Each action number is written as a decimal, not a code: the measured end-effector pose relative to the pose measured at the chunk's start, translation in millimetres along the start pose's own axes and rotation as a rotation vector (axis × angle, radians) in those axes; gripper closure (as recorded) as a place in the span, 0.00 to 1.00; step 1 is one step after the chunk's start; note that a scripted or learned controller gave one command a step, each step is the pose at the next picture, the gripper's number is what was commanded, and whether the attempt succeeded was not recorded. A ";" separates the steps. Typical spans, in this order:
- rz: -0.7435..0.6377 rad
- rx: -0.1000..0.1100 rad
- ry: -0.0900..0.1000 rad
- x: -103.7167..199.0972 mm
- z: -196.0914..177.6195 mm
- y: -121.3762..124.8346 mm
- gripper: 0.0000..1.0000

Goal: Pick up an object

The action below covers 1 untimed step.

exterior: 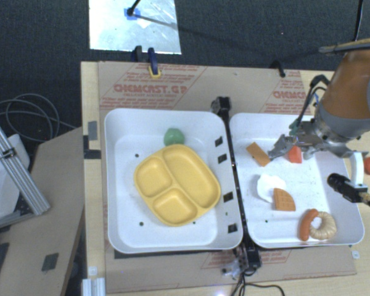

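My gripper (286, 147) hangs over the back part of the right bin (351, 234), at the end of the grey arm with its orange band (357, 82). A small red piece (294, 156) shows right under the gripper's near side; whether it is gripped or just lying in the bin I cannot tell. An orange wedge (257, 153) lies just left of the gripper. Nearer the front lie a white lump (266, 185), a waffle-like orange piece (283, 200), a sausage (305, 224) and a pale ring-shaped roll (324, 225).
The left bin (120, 165) holds a yellow divided plate (176, 185) and a green ball (174, 135) behind it. A black divider with clips (229, 165) runs between the bins. A black part of the arm (345, 187) juts over the right bin's right side.
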<state>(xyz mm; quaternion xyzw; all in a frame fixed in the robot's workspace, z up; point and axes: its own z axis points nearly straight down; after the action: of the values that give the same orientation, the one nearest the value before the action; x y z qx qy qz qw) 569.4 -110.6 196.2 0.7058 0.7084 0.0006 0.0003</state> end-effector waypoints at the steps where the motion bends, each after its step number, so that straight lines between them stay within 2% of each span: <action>1: 0.007 0.004 -0.003 -53.6 45.7 -9.7 0.00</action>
<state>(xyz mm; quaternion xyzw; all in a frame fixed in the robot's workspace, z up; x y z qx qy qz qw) 559.9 -164.2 150.4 0.7083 0.7059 -0.0017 -0.0002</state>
